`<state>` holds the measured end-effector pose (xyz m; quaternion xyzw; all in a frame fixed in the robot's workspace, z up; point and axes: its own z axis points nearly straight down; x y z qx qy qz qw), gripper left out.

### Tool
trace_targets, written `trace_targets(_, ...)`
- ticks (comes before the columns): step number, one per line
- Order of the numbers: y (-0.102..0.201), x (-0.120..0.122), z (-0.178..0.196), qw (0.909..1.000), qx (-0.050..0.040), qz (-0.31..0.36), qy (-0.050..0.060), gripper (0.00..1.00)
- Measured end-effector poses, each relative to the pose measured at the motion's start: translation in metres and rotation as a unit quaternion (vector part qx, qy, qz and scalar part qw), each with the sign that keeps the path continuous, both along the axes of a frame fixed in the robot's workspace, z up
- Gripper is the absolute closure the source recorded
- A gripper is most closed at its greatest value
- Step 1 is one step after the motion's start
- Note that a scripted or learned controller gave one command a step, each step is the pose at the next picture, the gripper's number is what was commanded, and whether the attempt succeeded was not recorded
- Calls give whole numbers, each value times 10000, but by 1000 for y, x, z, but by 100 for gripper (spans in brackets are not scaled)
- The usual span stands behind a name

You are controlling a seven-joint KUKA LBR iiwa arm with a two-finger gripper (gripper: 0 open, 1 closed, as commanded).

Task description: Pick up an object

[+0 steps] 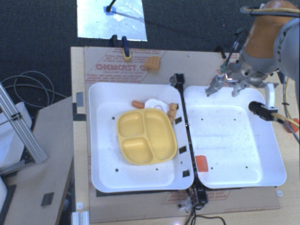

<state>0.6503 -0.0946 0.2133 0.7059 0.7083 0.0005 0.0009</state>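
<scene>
My gripper (223, 90) hangs over the far edge of the right bin (243, 125), its two fingers spread apart and open with nothing between them. An orange-red block (201, 163) lies at the near left corner of that bin, well away from the gripper. The left bin (101, 125) holds a yellow divided plate (146, 137). Behind the plate lie a small orange sausage (138, 104), a white piece (156, 105) and a tan piece (172, 110).
A tan waffle-like piece (152, 63) rests on the cardboard behind the left bin, outside both bins. A black divider (183, 125) with clips runs between the bins. A shiny sheet (111, 12) lies on the floor beyond the bench.
</scene>
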Motion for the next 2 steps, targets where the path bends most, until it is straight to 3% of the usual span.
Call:
trace_targets(1,0,1,12,10000,1,14,-21,100)
trace_targets(2,20,7,51,10000,5,18,-15,100)
